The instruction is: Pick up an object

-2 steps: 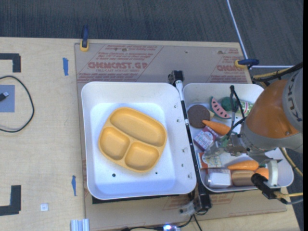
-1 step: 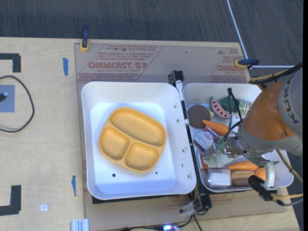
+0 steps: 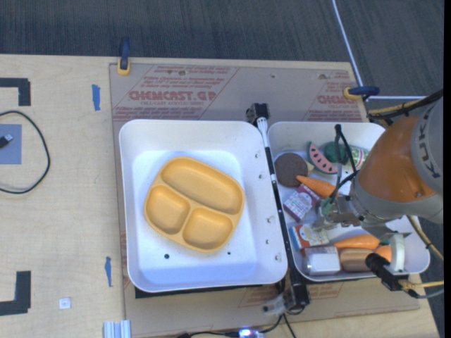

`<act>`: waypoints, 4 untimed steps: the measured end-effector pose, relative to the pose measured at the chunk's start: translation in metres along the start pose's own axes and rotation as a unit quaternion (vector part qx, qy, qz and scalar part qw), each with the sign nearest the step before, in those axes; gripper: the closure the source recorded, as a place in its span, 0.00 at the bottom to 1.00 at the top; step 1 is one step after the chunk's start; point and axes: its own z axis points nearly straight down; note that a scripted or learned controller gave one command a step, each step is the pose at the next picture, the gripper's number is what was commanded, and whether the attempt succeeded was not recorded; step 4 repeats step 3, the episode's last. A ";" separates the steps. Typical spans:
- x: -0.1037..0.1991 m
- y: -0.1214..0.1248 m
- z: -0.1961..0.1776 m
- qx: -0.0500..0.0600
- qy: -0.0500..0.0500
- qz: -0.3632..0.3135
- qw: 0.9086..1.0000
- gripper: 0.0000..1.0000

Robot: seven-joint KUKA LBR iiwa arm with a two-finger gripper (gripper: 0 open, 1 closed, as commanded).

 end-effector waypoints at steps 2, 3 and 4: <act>0.001 -0.002 0.011 0.002 0.000 0.001 1.000 0.00; -0.002 -0.002 0.012 0.003 0.001 0.000 1.000 0.00; -0.002 -0.002 0.012 0.003 0.001 0.000 1.000 0.00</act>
